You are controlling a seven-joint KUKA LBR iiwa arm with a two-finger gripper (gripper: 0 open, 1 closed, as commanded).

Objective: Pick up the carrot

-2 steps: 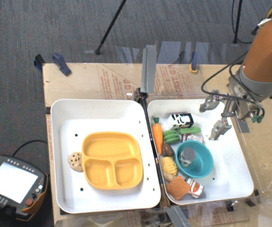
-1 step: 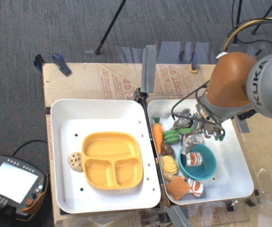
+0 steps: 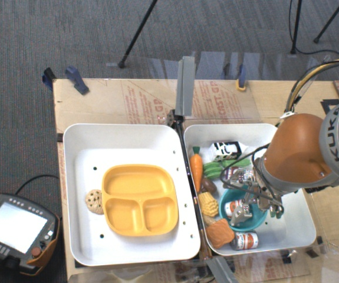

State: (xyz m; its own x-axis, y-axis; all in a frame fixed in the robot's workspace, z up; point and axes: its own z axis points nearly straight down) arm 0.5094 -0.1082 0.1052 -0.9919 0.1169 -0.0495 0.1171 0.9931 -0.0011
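There, the smooth tapered orange carrot [image 3: 197, 167] lies beside bumpy corn [image 3: 209, 204]; the jaws' state I cannot tell.

a robotics lab: tripod legs [image 3: 140, 28] on grey carpet, teach pendant [image 3: 17, 232] beside the bench.

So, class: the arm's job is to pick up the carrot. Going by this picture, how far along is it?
Nothing looks done yet: the carrot lies at the left edge of the right bin, beside the corn. In hand: the gripper hangs over the teal bowl, to the right of the carrot. Left: moving over to the carrot, gripping and lifting it.
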